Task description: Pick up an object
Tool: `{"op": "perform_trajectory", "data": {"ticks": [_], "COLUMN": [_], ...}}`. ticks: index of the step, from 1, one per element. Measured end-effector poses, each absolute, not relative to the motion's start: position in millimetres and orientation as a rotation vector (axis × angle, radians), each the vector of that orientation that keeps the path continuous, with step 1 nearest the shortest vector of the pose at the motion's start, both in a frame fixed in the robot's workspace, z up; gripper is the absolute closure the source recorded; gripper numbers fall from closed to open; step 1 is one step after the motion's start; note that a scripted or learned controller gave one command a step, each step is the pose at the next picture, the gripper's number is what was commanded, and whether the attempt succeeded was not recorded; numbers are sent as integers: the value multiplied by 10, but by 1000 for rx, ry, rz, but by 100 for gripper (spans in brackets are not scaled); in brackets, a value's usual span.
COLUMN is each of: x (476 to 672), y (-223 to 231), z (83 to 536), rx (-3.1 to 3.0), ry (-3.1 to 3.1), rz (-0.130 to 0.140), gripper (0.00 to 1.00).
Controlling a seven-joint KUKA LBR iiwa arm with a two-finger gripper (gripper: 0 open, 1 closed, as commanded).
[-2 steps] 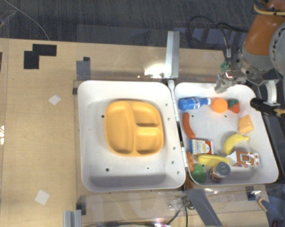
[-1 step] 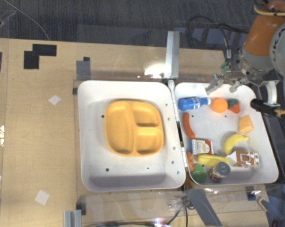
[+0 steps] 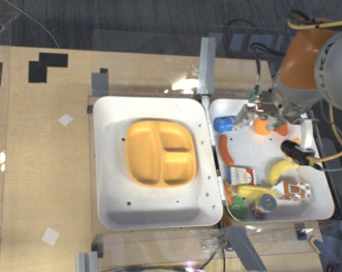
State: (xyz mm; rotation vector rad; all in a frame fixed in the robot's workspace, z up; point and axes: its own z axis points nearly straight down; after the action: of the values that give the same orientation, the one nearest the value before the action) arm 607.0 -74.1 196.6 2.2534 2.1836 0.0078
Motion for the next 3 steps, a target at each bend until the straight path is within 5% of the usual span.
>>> {"op": "perform_trajectory", "data": {"ticks": [1, 3], "x": [5789, 5623], "y": [650, 849], "z": [1843, 1539], "rx": [2320, 2300], "ry": [2122, 2054], "rz": [7, 45], "gripper": [0, 0]}}
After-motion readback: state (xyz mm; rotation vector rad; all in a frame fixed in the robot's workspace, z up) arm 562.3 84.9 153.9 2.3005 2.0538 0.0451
